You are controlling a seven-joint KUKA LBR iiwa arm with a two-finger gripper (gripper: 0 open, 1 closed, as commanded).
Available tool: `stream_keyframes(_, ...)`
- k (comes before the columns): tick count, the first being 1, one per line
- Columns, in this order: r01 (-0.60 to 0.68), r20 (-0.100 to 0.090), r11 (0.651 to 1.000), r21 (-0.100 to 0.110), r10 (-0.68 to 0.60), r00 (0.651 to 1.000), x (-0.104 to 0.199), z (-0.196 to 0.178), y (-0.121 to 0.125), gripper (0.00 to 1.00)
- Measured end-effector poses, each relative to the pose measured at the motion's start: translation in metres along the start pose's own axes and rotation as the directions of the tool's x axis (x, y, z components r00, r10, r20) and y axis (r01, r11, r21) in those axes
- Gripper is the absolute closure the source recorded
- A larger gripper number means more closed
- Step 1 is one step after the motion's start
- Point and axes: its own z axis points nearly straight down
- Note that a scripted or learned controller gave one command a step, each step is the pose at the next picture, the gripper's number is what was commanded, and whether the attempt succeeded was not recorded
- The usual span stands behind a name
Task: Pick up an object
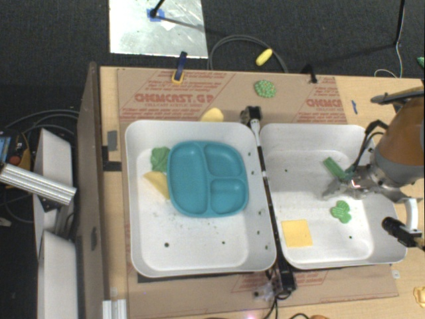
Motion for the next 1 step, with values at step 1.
stream_keyframes(1,0.001,0.0,1.0,-0.002,-0.001,1.0,0.0023,0.0003,-0.0412,0.0)
